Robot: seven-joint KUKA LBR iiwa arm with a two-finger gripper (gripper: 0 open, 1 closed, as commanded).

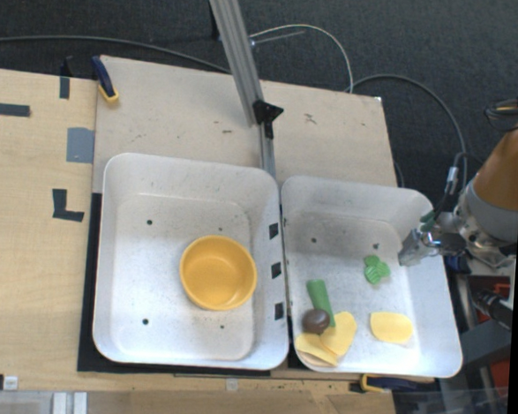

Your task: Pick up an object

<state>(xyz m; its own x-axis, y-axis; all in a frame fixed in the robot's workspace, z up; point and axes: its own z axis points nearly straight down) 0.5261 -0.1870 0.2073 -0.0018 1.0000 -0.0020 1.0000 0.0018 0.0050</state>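
The camera view looks down at a slant on two shallow white plastic bins set side by side on a pale bench. The left bin [128, 184] holds a round yellow bowl [218, 272], upright, sitting right of the bin's middle and apart from the walls.

The right bin [348, 203] holds the small items, all toward its near end. A small bright green lump [377, 270] lies by itself near the middle right. A darker green stick-shaped piece [318, 295] lies at a slant further left, its lower end touching a small round brown object [316, 321]. Just beside that brown object lies a flat yellow heart-like piece [331, 339], close to the bin's near wall. A flat yellow oval piece [392, 327] rests well to the right, apart from the others.

The grey arm with its orange band [507, 170] comes in from the right, and its metal two-finger gripper [415, 248] sits over the right bin's right rim, near the green lump but not touching it. Nothing is seen between its tips; whether it is spread or closed cannot be told.
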